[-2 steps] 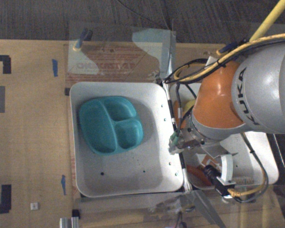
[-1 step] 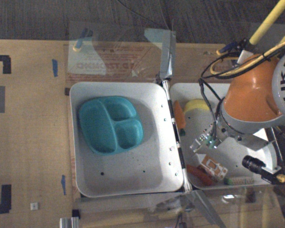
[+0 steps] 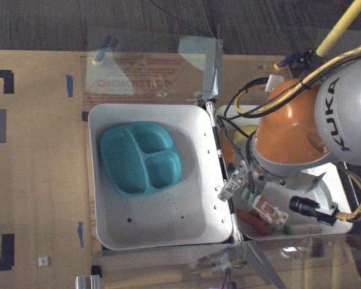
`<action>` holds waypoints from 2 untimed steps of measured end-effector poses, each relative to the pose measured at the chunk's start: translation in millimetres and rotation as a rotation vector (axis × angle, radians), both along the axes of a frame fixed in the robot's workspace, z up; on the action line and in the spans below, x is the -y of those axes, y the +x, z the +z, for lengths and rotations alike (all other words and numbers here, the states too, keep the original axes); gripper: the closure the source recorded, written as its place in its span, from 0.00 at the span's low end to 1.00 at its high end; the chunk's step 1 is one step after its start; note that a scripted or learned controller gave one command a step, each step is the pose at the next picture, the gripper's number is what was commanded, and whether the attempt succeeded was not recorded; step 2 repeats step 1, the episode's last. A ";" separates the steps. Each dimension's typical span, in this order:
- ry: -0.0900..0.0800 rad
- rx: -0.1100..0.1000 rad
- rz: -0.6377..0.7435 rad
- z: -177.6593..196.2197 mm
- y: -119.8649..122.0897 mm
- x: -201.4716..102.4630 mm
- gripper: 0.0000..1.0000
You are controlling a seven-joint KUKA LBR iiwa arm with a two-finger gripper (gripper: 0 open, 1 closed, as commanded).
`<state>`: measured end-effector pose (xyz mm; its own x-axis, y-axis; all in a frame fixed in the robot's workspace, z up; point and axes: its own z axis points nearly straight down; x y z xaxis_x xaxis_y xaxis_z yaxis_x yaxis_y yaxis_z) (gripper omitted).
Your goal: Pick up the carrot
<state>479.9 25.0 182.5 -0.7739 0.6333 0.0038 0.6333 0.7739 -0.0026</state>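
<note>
The arm's orange band (image 3: pixel 289 125) and grey wrist hang low over the right bin (image 3: pixel 343 224) and hide most of it. An orange shape that may be the carrot (image 3: pixel 227 151) shows at the bin's left wall, partly covered by the wrist. The gripper (image 3: pixel 263 211) points down near the bin's front left corner. Its tips sit just above a thin reddish object (image 3: pixel 251 220) lying on the bin floor. Nothing can be seen held.
The left bin (image 3: pixel 168 221) holds a teal divided plate (image 3: pixel 140 157) in its upper left half. A yellow item (image 3: pixel 248 131) peeks out behind cables at the back of the right bin. The metal divider (image 3: pixel 219 161) between the bins runs close to the gripper's left.
</note>
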 end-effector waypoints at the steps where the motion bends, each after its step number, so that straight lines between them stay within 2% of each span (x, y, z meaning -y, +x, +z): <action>1: 0.000 0.005 -0.004 0.7 109.0 25.9 1.00; 2: 0.000 0.005 -0.004 0.7 109.0 25.9 1.00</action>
